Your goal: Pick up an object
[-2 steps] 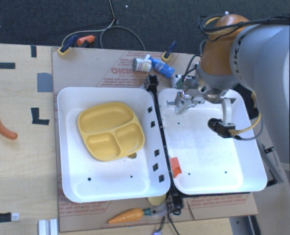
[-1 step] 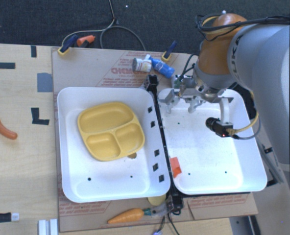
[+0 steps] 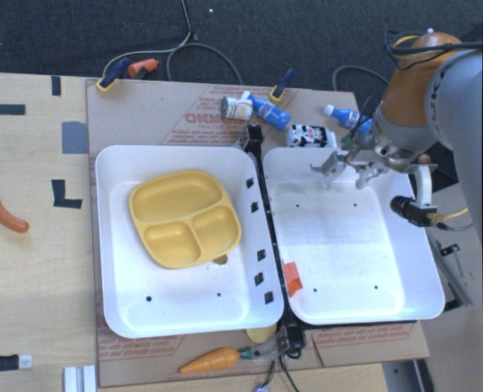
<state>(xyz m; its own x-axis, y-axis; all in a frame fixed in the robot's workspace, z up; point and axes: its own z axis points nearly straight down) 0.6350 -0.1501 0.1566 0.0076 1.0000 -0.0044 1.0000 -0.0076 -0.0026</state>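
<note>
My gripper [image 3: 344, 172] hangs over the far part of the right bin [image 3: 347, 300], fingers spread open with nothing between them. The grey arm with its orange band [image 3: 413, 88] comes in from the upper right. A yellow divided plate [image 3: 184, 217] lies in the left bin [image 3: 119, 300], well to the left of the gripper. A small dark object [image 3: 219, 260] peeks out from under the plate's near edge. A small orange piece [image 3: 292, 278] sits at the right bin's left wall.
Outside the bins, a carrot [image 3: 213, 359] lies at the near edge and a sausage [image 3: 7, 213] on the wooden bench at far left. Small bottles and packs [image 3: 258, 109] and a clamp [image 3: 127, 70] rest behind the bins. A black divider [image 3: 262, 227] separates the bins.
</note>
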